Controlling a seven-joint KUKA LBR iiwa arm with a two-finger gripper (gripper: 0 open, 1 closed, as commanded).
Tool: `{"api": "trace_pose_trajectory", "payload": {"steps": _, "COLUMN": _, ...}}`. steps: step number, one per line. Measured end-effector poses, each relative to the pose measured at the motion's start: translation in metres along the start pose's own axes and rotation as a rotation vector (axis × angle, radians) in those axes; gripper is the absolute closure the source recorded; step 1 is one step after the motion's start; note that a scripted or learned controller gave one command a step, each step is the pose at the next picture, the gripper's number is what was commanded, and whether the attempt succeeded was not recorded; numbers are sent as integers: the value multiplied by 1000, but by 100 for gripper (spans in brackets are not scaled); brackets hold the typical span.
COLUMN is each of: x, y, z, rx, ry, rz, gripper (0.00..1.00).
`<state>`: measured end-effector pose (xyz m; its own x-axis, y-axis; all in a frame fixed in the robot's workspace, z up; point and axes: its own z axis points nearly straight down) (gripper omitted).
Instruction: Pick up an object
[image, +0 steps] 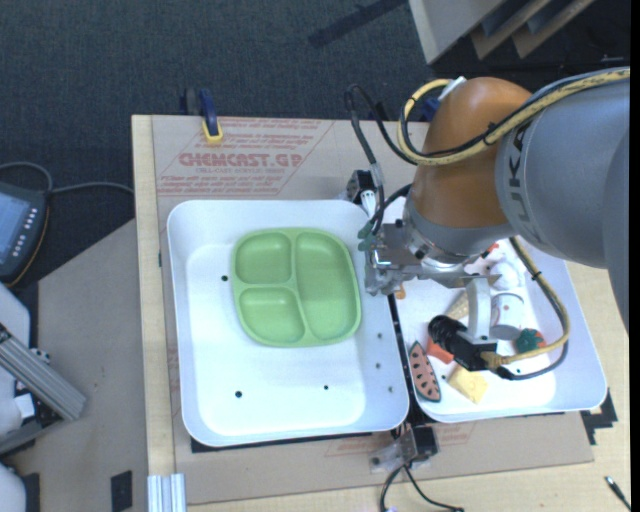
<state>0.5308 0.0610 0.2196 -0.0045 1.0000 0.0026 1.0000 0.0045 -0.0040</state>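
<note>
Green three-compartment plate (297, 287) flat in left bin (290, 395), watermelon slice (423, 372) and yellow wedge (470, 384) in right bin's (578, 385) near-left corner

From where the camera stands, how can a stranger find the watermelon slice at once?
Look at the right bin of the two white ones. In its lower left corner, against the wall next to the left bin, lies the slice. It is red with black seeds, while the block beside it is plain yellow.
</note>
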Motion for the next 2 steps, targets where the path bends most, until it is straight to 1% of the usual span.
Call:
{"api": "trace_pose_trajectory", "payload": {"steps": 1, "x": 40, "y": -21, "z": 1, "rx": 1, "ry": 0, "rz": 0, "gripper": 100}}
{"api": "trace_pose_trajectory", "payload": {"steps": 2, "x": 24, "y": -26, "z": -4, "rx": -1, "ry": -2, "rz": 5, "gripper": 100}}
